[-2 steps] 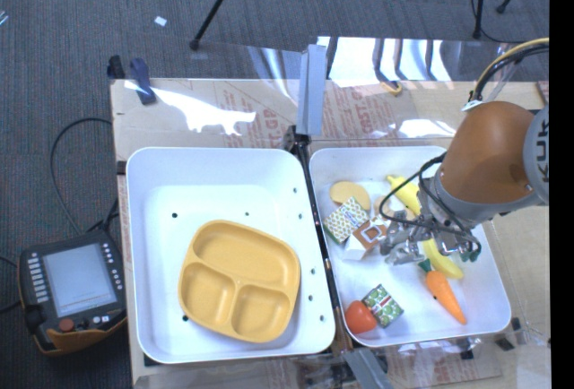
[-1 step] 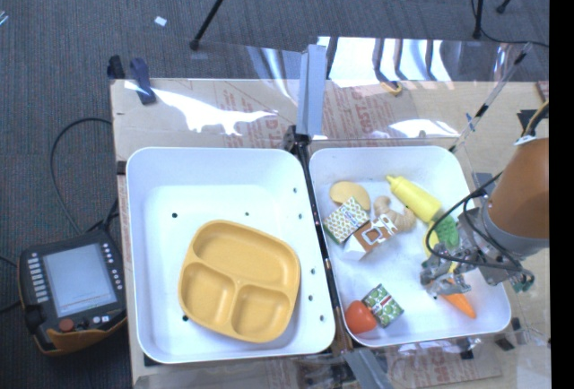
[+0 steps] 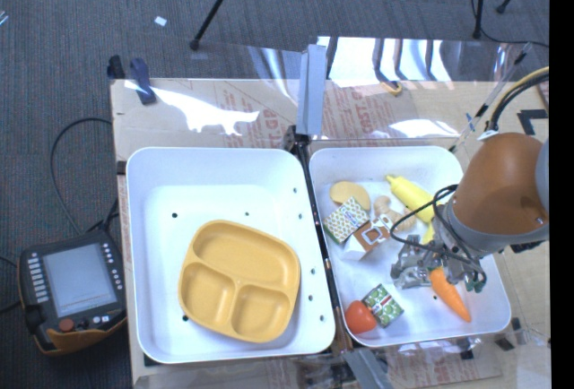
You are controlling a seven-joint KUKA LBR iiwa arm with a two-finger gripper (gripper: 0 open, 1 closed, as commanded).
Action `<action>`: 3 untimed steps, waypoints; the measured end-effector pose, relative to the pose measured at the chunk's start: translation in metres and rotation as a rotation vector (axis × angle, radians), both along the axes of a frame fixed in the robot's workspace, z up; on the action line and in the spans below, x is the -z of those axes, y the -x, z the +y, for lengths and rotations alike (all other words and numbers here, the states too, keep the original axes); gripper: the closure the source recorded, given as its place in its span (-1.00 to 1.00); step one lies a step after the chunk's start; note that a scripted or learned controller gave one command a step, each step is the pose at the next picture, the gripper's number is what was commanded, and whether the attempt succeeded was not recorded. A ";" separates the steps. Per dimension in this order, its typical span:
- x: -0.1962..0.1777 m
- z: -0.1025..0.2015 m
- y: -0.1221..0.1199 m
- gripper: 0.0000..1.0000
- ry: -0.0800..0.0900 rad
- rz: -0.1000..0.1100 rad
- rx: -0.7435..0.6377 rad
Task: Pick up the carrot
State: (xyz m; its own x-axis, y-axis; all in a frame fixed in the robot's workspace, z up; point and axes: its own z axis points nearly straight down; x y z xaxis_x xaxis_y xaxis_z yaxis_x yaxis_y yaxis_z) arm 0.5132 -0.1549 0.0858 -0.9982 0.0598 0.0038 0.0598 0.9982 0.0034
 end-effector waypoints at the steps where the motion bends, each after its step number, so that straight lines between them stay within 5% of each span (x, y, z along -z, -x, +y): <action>1: -0.067 0.044 -0.025 1.00 0.003 -0.003 0.467; 2: 0.000 -0.008 0.038 1.00 0.003 0.000 0.087; 3: 0.000 0.000 0.037 1.00 0.003 0.000 0.445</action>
